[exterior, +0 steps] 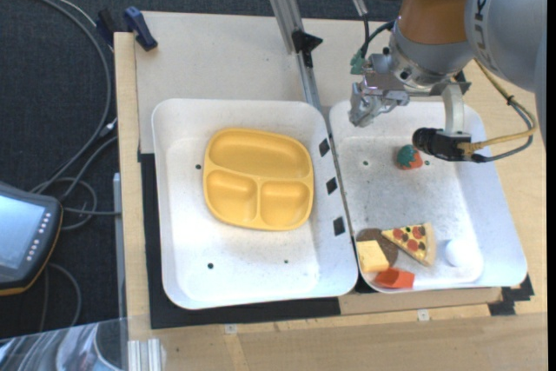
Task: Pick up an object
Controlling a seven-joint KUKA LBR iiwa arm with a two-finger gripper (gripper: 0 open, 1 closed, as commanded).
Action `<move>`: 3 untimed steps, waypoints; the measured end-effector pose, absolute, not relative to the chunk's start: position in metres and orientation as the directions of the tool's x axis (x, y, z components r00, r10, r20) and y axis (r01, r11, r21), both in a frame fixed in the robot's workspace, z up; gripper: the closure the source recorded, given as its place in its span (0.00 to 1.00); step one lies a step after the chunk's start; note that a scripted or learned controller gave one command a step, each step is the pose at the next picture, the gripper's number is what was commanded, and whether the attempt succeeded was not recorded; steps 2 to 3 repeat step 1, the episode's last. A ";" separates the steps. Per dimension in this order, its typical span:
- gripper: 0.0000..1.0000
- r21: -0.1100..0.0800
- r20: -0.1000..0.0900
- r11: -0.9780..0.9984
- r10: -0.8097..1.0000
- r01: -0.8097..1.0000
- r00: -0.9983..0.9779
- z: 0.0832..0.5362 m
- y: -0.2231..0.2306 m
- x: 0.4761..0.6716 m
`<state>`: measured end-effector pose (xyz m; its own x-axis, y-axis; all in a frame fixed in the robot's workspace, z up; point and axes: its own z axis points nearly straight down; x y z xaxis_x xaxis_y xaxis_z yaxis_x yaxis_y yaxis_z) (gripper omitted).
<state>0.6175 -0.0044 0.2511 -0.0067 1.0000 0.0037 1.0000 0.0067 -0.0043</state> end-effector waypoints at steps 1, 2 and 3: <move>1.00 0.001 0.003 0.008 1.000 1.000 -0.008 0.256 0.055 0.615; 1.00 0.001 0.003 0.008 1.000 1.000 -0.008 0.256 0.055 0.615; 1.00 0.001 0.003 0.008 1.000 1.000 -0.008 0.256 0.055 0.615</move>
